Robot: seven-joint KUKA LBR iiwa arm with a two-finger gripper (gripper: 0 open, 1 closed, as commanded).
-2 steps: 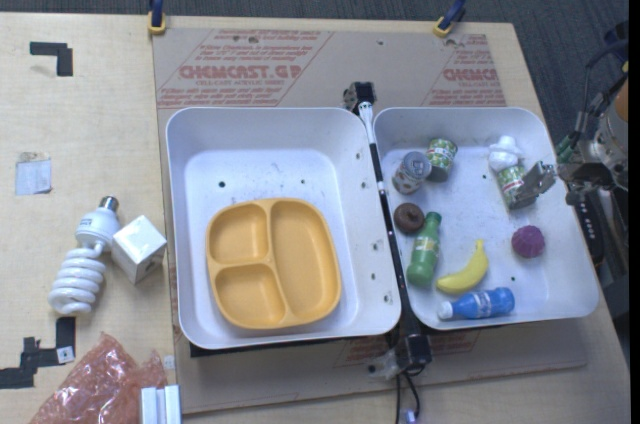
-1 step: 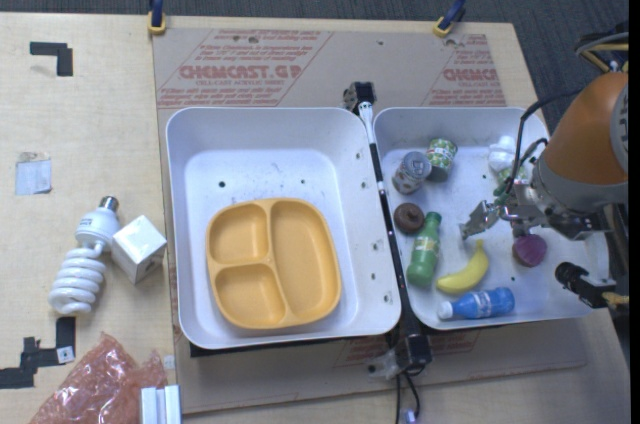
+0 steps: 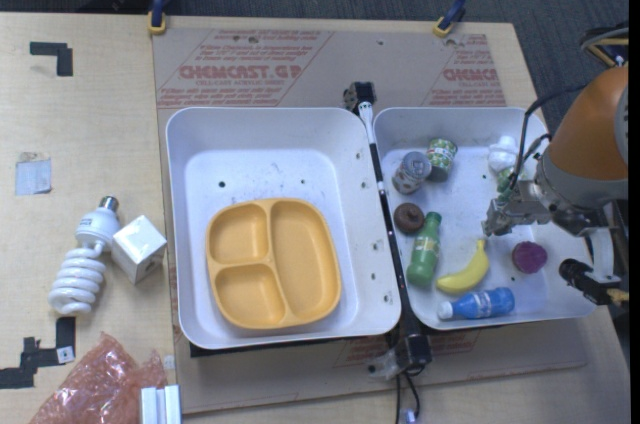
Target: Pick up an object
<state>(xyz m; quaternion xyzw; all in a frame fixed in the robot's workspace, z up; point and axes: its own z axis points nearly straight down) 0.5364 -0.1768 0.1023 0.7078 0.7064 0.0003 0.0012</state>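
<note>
step: reaching down to pick | my gripper point(image 3: 497, 220) hangs over the right bin point(image 3: 460, 122), grip hidden, can't tell | banana point(image 3: 467, 271) lies just below it | next: go lower, squeeze

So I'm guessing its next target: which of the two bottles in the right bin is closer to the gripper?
The green bottle, lying left of the banana, looks slightly closer to the gripper. The blue-capped bottle lies farther, at the bin's near edge.
</note>
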